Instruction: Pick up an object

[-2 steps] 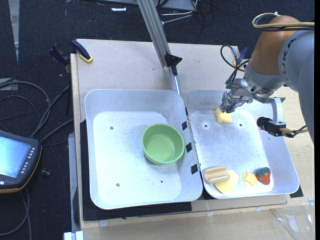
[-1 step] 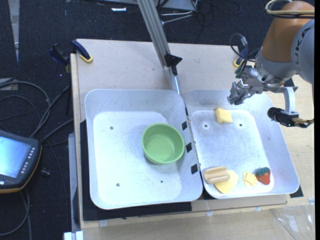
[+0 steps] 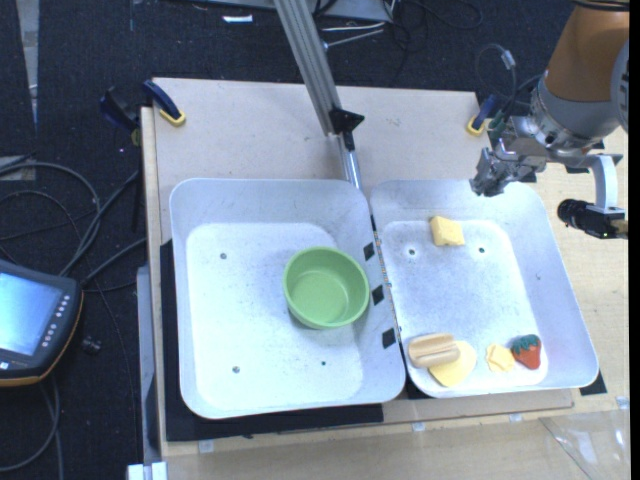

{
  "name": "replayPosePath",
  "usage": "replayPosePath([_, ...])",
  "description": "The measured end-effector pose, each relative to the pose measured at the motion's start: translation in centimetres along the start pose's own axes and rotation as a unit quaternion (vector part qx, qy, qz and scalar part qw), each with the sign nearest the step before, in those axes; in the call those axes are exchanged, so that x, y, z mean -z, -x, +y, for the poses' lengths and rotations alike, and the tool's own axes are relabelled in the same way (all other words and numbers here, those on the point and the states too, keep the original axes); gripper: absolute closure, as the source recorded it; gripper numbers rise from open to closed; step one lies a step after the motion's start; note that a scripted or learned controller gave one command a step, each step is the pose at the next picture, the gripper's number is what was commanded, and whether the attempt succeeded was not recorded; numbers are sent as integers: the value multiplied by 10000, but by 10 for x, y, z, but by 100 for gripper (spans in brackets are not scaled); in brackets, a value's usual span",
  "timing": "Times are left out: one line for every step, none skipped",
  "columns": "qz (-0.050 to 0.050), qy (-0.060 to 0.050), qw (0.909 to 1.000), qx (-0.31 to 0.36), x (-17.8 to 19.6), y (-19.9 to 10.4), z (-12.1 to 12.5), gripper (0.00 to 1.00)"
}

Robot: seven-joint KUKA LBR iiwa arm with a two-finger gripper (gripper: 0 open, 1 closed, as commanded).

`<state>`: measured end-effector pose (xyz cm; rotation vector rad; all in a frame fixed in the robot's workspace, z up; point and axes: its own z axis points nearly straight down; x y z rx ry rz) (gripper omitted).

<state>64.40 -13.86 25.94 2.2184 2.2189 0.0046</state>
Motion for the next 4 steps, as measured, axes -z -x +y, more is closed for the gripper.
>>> replayPosePath([10, -19, 10000, 21, 4, -54, -16, 100])
replayPosePath([10, -24, 10000, 22, 0, -110, -34, 100])
replayPosePath([9, -27, 10000, 21, 0, -162, -44, 100])
replayPosePath([8, -31, 10000, 20, -10, -208, -43, 100])
